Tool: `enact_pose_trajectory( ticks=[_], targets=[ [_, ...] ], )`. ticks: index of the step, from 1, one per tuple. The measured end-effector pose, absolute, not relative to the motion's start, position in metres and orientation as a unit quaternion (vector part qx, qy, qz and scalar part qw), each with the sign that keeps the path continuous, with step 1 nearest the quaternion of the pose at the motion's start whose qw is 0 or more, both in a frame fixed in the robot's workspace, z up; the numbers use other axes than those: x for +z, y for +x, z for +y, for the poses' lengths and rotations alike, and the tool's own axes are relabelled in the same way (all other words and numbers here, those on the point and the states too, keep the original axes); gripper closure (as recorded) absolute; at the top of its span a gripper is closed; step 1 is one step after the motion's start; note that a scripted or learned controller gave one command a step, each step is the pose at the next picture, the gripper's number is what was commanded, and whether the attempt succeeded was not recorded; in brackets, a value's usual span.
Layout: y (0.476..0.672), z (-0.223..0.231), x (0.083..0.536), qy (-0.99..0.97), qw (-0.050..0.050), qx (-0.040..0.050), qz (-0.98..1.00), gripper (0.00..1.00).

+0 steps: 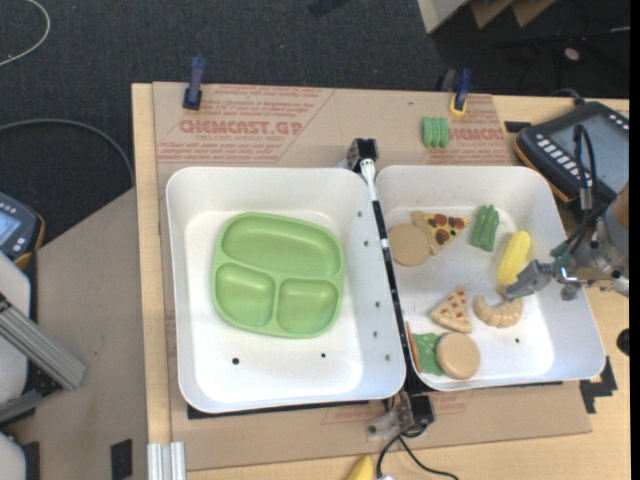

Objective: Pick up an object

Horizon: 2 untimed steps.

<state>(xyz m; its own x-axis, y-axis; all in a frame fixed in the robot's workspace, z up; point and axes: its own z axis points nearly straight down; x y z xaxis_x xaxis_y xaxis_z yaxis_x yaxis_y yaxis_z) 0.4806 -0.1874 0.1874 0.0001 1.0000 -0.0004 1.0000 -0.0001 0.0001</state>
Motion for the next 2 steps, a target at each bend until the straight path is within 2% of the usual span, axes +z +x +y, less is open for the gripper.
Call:
enact_pose_trajectory(
  ticks=[1,2],
  targets=[
    [0.482,-0.141,0.084,0.707,0.002,0.0028,0.708,0.0],
    [0.484,-0.142,0.1,0.707,0.005,0.005,0.707,1.0]
  ],
)
